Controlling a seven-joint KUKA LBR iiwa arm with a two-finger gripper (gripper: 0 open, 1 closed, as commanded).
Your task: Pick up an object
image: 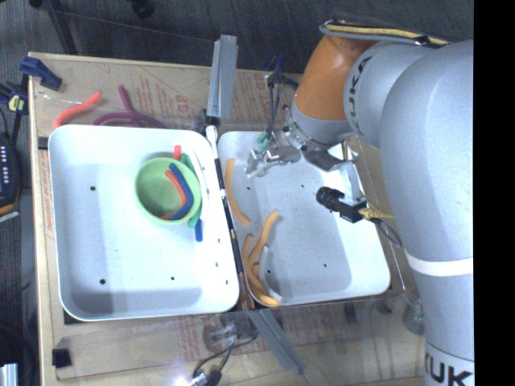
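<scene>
The grey arm (418,175) fills the right of the frame. Its gripper (264,158) hovers over the upper left of the right bin (322,272); its opening cannot be told. Orange strips (259,248) lie along that bin's left side, below the gripper.

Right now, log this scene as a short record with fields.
left bin: green bowl holding red and blue curved pieces
right bin: orange flexible strips along its left side
tool: above the right bin's upper left, no object seen in it
arm: enters from the right
bench: loose red and purple strips behind the left bin
</scene>
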